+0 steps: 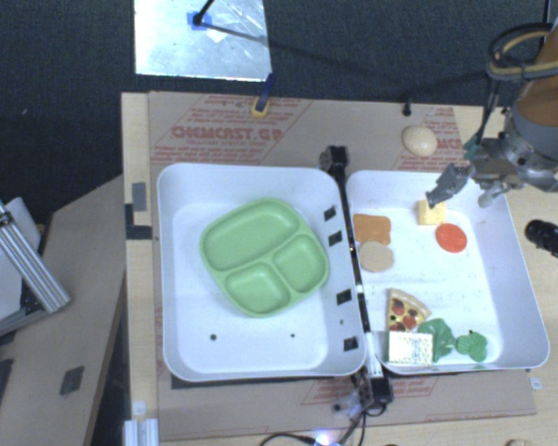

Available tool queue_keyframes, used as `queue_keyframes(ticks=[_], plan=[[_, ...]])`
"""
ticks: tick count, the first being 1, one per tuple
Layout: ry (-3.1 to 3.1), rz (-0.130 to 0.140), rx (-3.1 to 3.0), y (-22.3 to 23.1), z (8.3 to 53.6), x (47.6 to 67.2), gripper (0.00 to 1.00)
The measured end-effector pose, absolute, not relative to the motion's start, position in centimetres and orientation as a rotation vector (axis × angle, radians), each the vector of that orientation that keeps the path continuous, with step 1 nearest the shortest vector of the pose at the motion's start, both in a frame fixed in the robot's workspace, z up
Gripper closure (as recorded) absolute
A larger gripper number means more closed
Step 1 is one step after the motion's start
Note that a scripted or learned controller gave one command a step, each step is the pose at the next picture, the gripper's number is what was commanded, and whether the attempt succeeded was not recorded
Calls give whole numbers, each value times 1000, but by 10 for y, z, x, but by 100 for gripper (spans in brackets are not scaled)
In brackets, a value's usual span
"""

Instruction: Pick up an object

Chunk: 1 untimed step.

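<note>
Two shallow white plastic bins (251,365) sat side by side, and the play was all in the right-hand one. The grey two-finger gripper (460,189) hung with its fingers spread and nothing between them, poised just above the small yellow cheese-like block (431,214), likely lined up for a grab. Beside that block lay a flat red disc (451,239); further from it, an orange square slice (372,228), and well apart a green divided plate (263,255).
</note>
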State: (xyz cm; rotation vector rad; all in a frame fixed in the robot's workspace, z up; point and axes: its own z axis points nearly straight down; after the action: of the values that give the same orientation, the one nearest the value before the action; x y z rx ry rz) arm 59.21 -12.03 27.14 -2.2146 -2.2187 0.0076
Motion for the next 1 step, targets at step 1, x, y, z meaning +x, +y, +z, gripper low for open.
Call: queue_keyframes(ticks=[1], plan=[[-2226,-2,-2218,-120,277,594,0]])
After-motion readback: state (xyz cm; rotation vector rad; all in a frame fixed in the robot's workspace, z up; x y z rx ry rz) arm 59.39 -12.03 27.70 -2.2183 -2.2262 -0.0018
